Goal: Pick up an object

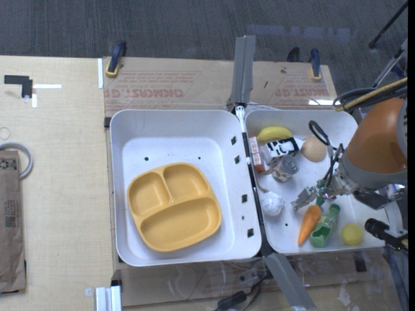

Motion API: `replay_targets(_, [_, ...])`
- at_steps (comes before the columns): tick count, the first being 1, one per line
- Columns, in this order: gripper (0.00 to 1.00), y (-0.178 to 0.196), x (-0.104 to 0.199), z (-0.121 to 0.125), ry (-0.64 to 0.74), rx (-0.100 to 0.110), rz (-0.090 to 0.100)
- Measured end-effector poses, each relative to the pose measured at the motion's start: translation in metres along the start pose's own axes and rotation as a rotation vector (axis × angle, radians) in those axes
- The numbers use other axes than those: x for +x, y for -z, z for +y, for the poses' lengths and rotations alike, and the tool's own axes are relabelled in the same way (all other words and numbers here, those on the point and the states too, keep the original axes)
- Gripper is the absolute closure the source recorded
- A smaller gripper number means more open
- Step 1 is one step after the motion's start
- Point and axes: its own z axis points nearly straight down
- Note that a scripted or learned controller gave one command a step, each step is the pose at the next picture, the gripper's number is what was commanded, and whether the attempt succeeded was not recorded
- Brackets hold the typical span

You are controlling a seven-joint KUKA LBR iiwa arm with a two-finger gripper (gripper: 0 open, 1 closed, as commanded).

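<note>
Dark grey carpet, pale bench

Two shallow white plastic bins: the left bin carries a mustard-yellow three-compartment tray, plain, no pattern. In the right bin there's a bright yellow banana, a pale beige egg-shaped ball, an orange plastic carrot, a green bottle-shaped toy, a yellow-green lemon-like ball and a crumpled white wad. Brown cardboard sheet behind with faded red lettering, blue clamps on it. Grey arm's orange band glows at right.
</note>
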Motion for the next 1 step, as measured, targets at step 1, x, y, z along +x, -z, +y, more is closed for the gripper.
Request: replay_targets(1, [0.0,-0.0005,0.0256,-0.0241,-0.326,0.003,0.003])
